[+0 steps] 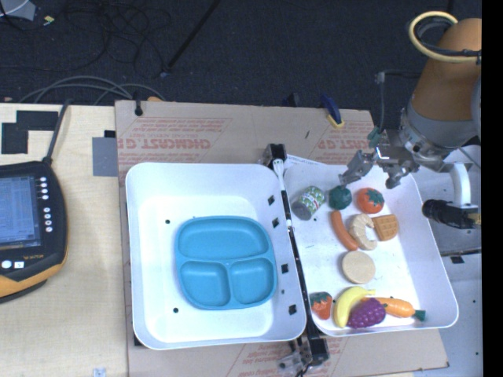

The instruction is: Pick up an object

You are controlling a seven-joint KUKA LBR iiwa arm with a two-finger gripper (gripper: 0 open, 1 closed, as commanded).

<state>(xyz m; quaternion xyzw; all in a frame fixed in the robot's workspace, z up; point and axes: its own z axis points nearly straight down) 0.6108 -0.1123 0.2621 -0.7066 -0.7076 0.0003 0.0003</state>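
the grey two-finger gripper point(379, 167) is hovering over the upper edge of the right shallow white bin point(428, 258), fingers spread and grasping nothing. the nearest candidates, a dark green round toy point(339, 197) and a red plastic tomato point(370, 200), are lying in that bin just below. no pick is completed; descent, closure and lift are remaining.

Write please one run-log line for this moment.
claw: open, above right bin far edge | held: nothing | nearest: tomato, green ball | left bin: blue tray

one fixed overhead camera, slanted down at moderate distance over both white bins point(149, 210), arm point(444, 93) from right
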